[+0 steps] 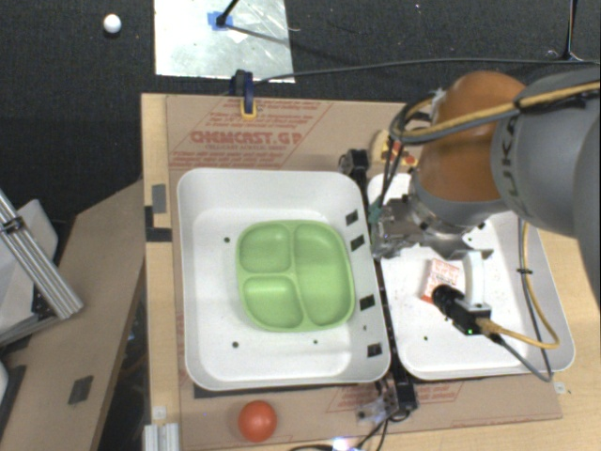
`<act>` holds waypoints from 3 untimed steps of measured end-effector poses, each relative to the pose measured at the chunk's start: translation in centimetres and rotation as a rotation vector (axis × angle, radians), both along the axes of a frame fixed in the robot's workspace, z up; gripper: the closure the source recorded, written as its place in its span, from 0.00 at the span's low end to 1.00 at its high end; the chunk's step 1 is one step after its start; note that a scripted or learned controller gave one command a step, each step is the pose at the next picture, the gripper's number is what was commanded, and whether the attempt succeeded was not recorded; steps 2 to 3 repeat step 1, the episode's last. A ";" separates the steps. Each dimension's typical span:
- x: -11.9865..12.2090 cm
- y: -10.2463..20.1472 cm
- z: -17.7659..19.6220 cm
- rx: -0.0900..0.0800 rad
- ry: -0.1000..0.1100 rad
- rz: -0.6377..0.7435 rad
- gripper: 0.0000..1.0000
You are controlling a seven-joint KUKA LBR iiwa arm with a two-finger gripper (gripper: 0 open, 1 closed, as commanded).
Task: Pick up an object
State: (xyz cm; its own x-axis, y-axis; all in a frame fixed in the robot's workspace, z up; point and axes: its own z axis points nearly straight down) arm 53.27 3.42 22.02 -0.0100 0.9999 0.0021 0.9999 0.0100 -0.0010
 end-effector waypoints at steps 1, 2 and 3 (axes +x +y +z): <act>-2.2 6.0 0.7 0.001 -0.001 0.002 1.00; -2.2 6.0 0.7 0.001 -0.001 0.002 1.00; -2.2 6.0 0.7 0.001 -0.001 0.002 1.00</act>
